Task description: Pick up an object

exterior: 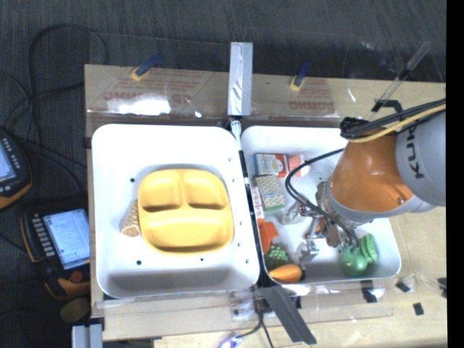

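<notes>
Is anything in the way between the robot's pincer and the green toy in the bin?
Nothing visible stands between them. The pincer hangs low in the right bin, and the green toy lies just beside it, toward the near right corner. The orange toy and other small items lie on the pincer's other side, not between.

Two white bins (101,194) — one with a yellow tray (185,209) and a tan cone (131,220), the other with green (357,256), orange (286,272) and red (267,233) toys.
</notes>
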Controlling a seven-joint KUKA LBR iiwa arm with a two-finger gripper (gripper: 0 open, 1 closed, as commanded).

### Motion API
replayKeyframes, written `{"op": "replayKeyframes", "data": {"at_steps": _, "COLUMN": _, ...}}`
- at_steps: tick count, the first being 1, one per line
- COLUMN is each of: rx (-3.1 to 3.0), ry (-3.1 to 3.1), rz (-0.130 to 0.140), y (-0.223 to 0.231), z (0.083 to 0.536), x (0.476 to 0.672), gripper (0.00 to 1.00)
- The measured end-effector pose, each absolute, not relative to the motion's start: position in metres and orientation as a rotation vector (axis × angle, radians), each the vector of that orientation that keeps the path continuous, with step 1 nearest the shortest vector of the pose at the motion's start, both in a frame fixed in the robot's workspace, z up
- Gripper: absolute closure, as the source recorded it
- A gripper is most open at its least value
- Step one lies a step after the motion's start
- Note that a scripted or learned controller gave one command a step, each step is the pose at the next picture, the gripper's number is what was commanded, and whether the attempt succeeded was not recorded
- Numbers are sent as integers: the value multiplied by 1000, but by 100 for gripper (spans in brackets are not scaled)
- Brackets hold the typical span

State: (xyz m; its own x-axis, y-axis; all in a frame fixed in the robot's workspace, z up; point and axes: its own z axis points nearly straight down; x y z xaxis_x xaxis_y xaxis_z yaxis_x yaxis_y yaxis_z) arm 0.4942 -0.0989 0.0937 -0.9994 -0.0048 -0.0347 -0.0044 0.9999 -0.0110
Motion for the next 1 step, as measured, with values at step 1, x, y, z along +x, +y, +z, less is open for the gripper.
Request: {"op": "replayKeyframes", "data": {"at_steps": 1, "rx": -252, "ry": 3130, "rz": -4, "y": -112, "z": 94, "x": 524, "gripper": 0}}
